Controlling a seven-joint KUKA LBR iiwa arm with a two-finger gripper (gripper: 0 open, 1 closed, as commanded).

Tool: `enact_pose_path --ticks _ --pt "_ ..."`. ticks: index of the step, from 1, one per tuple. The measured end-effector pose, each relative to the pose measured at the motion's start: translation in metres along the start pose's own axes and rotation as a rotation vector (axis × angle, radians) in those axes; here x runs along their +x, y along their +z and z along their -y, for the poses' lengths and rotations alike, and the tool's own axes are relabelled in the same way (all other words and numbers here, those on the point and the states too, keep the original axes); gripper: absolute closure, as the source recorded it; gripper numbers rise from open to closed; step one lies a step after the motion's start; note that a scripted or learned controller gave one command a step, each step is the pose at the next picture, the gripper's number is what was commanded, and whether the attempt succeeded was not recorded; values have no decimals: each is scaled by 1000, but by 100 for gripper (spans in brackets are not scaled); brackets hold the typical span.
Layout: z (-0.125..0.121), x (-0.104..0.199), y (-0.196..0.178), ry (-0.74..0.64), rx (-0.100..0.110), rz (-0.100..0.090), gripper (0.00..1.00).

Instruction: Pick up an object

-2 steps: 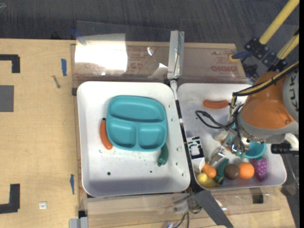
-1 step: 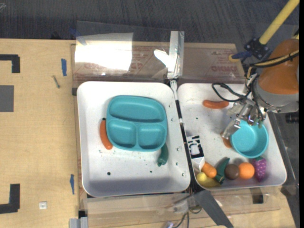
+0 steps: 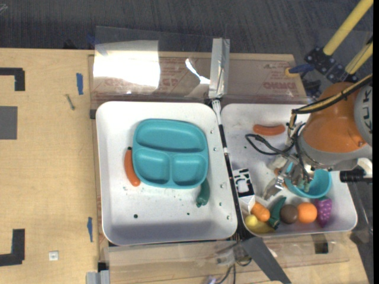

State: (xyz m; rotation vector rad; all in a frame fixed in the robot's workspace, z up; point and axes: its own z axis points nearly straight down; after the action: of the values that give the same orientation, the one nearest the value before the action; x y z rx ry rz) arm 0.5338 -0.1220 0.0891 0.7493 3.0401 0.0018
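Gripper sits low in the right bin, arm coming in from the right with the orange band above it. Metal fingers look spread apart, pointing down-left, nothing visible between them. Not gripping anything as far as I can see.

Closest candidate: teal bowl, touching or just right of the gripper, tilted, partly covered by the wrist. Can't tell if a finger is inside its rim.

Below the gripper, along the bin's near wall, a cluster of toy food:
- orange carrot-like piece, just below-left of the fingertips
- yellow piece, at the corner, touching the carrot piece
- dark green piece, directly below
- brown round piece, next to the green one
- orange ball, below the bowl
- purple grapes, furthest right in the row

Above the gripper: orange sausage-shaped piece lying alone near the far wall. Black cable loops between it and the gripper.

Left of the gripper, across the divider: left bin holds a teal divided tray, flat, three compartments. Orange carrot lies along the tray's left edge, touching. Dark green pickle-like piece at the tray's lower right corner.
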Motion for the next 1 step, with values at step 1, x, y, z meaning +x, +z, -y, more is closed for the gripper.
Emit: enact_pose_path --ticks 1 --pt "55 -22 -30 -8 -13 -14 0"
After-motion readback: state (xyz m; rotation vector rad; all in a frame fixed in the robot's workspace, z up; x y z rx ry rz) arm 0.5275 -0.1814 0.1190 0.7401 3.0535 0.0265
